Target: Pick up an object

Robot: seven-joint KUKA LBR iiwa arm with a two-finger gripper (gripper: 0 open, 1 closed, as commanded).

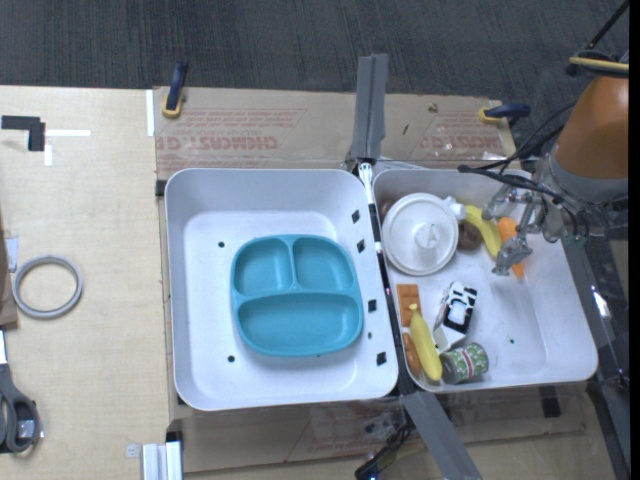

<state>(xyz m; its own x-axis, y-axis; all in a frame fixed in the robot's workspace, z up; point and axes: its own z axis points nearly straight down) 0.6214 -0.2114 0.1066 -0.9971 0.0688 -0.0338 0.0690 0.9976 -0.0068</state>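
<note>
Orange obj [508, 230] half-hidden behind gripper [512, 253]

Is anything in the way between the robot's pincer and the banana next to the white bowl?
Nothing visible is. The pincer hangs over the right bin, just right of the upper banana, which lies beside the white bowl. Something orange sits close by the pincer, but not between them.
</note>
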